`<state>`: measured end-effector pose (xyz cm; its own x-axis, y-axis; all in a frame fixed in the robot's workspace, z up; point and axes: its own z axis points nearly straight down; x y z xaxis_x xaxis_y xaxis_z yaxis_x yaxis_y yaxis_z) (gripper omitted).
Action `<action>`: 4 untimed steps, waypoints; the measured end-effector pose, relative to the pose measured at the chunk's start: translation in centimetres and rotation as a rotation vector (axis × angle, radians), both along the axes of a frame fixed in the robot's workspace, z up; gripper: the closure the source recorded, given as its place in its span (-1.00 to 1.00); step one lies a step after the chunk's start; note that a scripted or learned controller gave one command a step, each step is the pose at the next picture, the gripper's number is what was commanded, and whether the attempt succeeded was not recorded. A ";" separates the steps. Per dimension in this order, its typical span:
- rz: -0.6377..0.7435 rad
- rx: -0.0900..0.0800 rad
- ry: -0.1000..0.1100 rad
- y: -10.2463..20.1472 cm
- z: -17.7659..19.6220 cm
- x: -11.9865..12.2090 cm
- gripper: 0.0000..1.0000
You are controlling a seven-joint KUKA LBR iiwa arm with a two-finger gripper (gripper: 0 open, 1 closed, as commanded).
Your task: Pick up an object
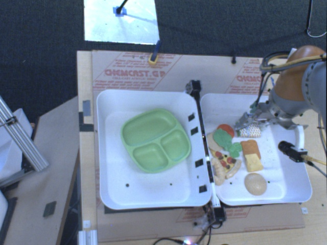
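Crowding is the main risk: the egg (255,184), cheese (253,162), pizza slice (224,162) and greens (225,139) are packed close in the right bin (296,193), so a neighbour may be nudged or pinched. The speckled piece (250,131) by the gripper (247,120) lies long axis left-right. Whether the gripper is open cannot be told; nothing is seen held.

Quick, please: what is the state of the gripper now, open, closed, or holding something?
Gripper: it cannot be told; it sits low in the right bin, beside the white speckled item, and nothing shows between its fingers.
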<state>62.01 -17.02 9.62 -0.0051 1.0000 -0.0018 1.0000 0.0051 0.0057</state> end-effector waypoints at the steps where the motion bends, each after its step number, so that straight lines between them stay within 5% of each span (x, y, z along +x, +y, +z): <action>1: -0.001 0.000 -0.001 0.1 6.4 -0.2 1.00; 2: 0.000 -0.001 -0.003 -0.2 12.9 0.2 1.00; 3: 0.001 0.001 0.002 -0.2 12.9 0.3 1.00; 4: 0.004 0.003 0.004 4.7 12.0 0.9 1.00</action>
